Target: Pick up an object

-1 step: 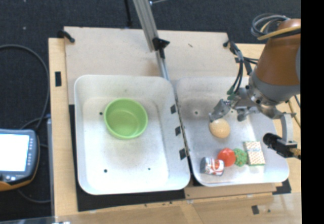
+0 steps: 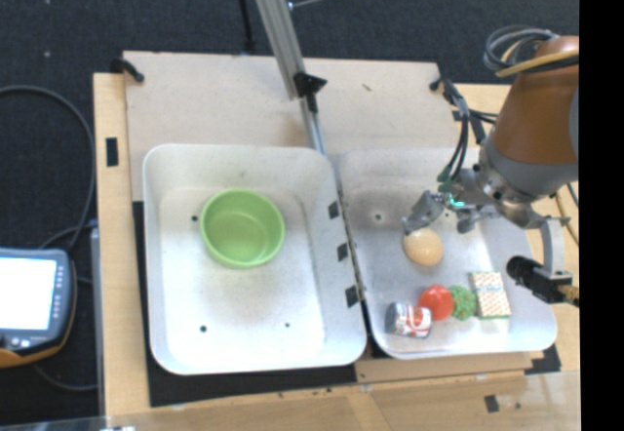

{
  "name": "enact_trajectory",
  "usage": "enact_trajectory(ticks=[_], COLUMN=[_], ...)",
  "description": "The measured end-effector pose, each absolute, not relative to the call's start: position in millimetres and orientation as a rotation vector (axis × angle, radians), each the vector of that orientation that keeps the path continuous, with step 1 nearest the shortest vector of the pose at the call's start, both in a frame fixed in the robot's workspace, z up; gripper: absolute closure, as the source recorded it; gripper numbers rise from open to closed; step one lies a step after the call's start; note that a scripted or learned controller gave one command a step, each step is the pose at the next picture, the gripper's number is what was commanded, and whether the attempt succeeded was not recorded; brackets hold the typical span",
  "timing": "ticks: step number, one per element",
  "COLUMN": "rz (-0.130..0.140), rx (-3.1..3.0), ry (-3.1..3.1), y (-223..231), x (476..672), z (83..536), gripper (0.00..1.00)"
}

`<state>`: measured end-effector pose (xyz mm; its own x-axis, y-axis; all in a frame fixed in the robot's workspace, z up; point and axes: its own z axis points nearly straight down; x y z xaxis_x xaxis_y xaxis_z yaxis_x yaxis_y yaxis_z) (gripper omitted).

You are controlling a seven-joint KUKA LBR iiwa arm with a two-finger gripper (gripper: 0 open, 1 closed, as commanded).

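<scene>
In the right bin [image 2: 390, 180] lie a tan egg-shaped object [image 2: 423, 249], a red tomato-like piece [image 2: 438, 302], a small green piece [image 2: 462, 302], a patterned small box [image 2: 490, 293] and a red-and-white can [image 2: 410, 320] on its side. My gripper [image 2: 446, 215] hangs just above and slightly right of the tan object. It is open, one finger [image 2: 422, 212] over the object's upper edge, and nothing is between the fingers.
A green bowl [image 2: 243, 227] sits in the left bin [image 2: 175, 322]. A slanted metal pole [image 2: 283, 29] rises behind the bins. The rim between the two bins runs just left of the tan object. A screen device [image 2: 29, 297] lies at the far left.
</scene>
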<state>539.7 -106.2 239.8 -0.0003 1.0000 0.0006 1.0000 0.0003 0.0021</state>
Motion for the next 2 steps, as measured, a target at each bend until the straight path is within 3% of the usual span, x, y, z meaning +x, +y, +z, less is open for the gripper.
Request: enact_trajectory(ticks=[2], rz=[-0.006], rx=[2.225], ry=[2.223], y=[-95.6], x=[538.7], z=[137.7], gripper=[0.0])
